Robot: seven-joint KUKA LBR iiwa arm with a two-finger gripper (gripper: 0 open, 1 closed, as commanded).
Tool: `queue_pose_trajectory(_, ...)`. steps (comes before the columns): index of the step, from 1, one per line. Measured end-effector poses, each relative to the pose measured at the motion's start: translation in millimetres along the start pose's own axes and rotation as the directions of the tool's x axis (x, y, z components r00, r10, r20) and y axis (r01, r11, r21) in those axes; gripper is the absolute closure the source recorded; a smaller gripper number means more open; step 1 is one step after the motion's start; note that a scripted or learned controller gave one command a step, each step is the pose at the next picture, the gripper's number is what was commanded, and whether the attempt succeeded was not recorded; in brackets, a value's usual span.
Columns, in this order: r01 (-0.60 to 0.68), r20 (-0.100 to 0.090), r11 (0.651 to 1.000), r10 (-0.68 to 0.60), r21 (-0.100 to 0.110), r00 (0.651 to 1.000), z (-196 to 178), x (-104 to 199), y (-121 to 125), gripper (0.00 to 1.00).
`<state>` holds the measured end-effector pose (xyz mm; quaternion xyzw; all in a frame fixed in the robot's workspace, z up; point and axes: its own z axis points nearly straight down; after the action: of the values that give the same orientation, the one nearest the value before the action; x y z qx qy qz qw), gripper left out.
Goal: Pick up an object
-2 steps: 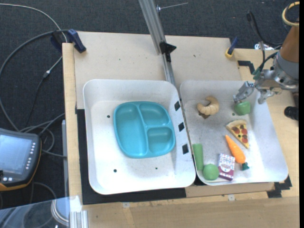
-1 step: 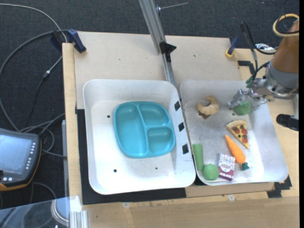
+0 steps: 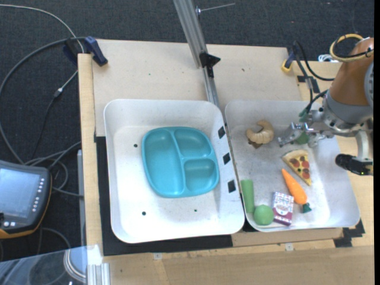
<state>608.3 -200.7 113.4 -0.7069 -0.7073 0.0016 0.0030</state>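
In the right bin (image 3: pixel 338 209) lie a tan croissant-shaped toy (image 3: pixel 260 133), a pizza slice (image 3: pixel 297 162), an orange carrot (image 3: pixel 294 186), a green cylinder (image 3: pixel 247 191), a green ball (image 3: pixel 263 214) and a small red and white box (image 3: pixel 283 208). My gripper (image 3: pixel 298 133) hangs low over the bin's far part, right of the tan toy and just above the pizza slice. A small green thing (image 3: pixel 302 139) shows right under it; whether it is gripped is unclear.
The left bin (image 3: pixel 122 177) holds a teal divided plate (image 3: pixel 179 160). A metal pole (image 3: pixel 190 22) slants down to the gap between the bins. Cables and a clamp sit at the bench's far right corner (image 3: pixel 291 61).
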Motion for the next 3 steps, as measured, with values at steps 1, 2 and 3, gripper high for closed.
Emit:
queue_pose_trajectory(1, 0.001, 0.001, 1.0, -0.001, -0.007, 1.0, -14.4, 0.0, 2.1, 1.0)
queue_pose_trajectory(2, 0.0, 0.004, 1.0, 0.0, -0.012, 1.0, -58.6, -3.0, 3.6, 1.0)
queue_pose_trajectory(3, 0.001, 0.004, 1.0, -0.001, -0.013, 1.0, -96.8, -3.1, 4.9, 1.0)
